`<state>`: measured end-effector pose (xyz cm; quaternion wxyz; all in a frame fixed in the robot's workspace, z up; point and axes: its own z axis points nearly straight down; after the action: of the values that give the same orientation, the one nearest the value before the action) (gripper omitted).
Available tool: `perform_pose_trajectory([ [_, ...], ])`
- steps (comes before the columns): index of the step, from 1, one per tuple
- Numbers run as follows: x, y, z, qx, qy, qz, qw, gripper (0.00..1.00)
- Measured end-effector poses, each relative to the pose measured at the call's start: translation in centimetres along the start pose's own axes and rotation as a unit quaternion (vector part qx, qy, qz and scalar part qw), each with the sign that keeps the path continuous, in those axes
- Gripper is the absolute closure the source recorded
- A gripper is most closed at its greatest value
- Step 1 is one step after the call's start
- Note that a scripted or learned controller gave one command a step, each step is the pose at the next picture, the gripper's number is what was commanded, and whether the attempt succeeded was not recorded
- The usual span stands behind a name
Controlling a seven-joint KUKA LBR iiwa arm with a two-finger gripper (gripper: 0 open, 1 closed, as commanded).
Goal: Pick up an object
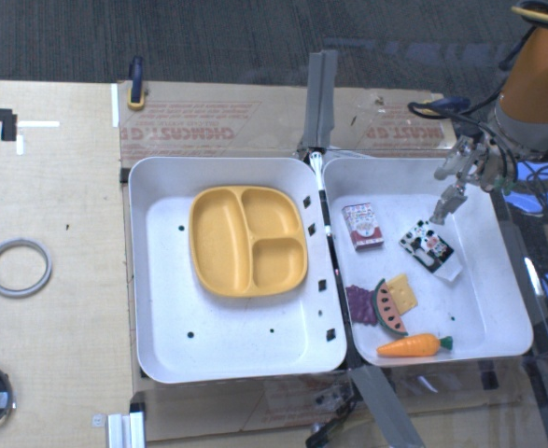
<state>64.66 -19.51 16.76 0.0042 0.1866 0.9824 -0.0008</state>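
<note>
White plastic bins fill your view, and the gripper (449, 203) hangs at centre right, just above the small black-and-white patterned block (427, 245) in the right bin (498, 278). Its fingers appear slightly parted and carry nothing. You would likely find that block light and stiff; take it across its narrow sides, as it lies tilted.

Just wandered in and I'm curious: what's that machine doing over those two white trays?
A robot arm's gripper hangs over the right bin, just above a small black-and-white packet. It holds nothing. Near it lie a red-and-white box, a watermelon slice and a toy carrot. The left bin holds a yellow divided plate.
</note>
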Motion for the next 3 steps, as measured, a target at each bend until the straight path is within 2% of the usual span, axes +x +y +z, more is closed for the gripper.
perform_pose_trajectory([
  [1, 2.6, -1.8, -0.3, 0.001, 0.003, 0.130, 0.9915, 0.00],
  [2, 2.3, -3.8, -0.3, 0.002, 0.003, 0.336, 0.9419, 0.00],
  [3, 4.3, -2.2, 5.0, 0.000, -0.001, 0.476, 0.8793, 0.00],
])
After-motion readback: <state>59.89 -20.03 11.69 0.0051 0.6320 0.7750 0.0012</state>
